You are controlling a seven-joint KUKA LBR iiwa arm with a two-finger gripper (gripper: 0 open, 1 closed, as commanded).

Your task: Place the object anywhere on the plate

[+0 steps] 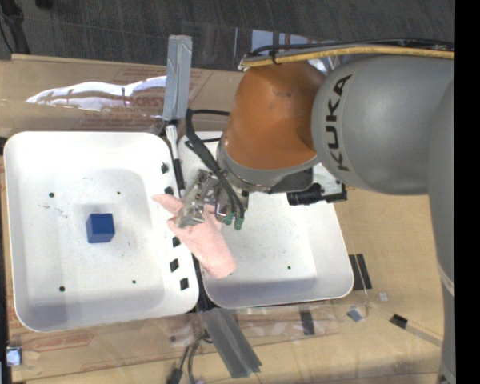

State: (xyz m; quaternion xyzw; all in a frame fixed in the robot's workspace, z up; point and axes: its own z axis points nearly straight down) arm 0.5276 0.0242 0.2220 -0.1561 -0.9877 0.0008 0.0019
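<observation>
Cloth (204, 238): pink, soft and light, it lies over the rim between the left bin (32, 214) and the right bin (320, 254).
Gripper (202, 209): on the cloth's upper part; open or closed, I cannot tell.
Handling: it probably sags and drags; pinch a bunched fold.

The grey arm (384, 118) reaches in from the right of the camera view, its thick upper link lying across the top right with the maker's name running down its side. The orange band (272, 114) bulges just left of that link, above the wrist. Below it the wrist narrows to a dark collar with cables looping off its left side. The gripper (202, 206) points down and to the left.
</observation>
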